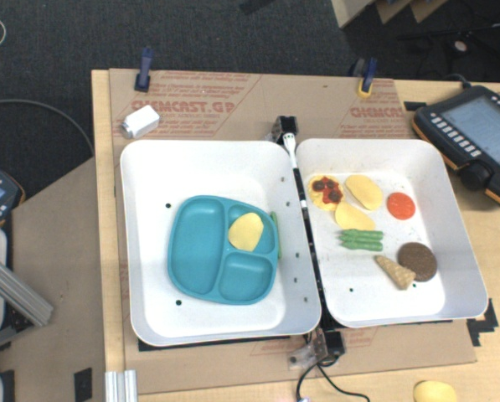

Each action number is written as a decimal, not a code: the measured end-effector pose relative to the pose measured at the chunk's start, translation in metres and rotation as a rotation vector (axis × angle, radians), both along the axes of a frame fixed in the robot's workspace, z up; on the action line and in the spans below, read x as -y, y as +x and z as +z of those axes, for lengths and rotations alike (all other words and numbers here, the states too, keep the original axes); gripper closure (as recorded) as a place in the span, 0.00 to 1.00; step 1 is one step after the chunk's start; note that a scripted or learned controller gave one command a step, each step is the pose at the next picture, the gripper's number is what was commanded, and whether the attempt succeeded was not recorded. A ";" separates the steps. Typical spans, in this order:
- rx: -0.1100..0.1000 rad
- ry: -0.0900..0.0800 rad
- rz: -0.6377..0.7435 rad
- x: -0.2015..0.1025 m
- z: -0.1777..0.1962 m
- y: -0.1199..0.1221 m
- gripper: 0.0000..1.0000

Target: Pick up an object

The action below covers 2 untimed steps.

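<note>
Left bin (149, 308): teal divided tray (201, 254), 1 yellow piece (246, 232) in its upper-right compartment. Right bin (451, 291): 7 food items, incl. green beans (361, 239), red disc (401, 206), brown round (418, 260). Gripper state: cannot tell.

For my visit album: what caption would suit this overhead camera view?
Toy food in the right bin; a blue tray holding a yellow piece in the left bin.
</note>
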<state>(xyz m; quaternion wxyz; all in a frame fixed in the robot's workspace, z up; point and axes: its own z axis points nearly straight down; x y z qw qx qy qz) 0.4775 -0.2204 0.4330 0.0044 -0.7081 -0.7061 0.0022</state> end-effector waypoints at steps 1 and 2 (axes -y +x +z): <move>0.024 -0.010 0.007 -0.015 0.109 0.046 1.00; 0.000 0.000 -0.001 0.004 -0.024 0.002 1.00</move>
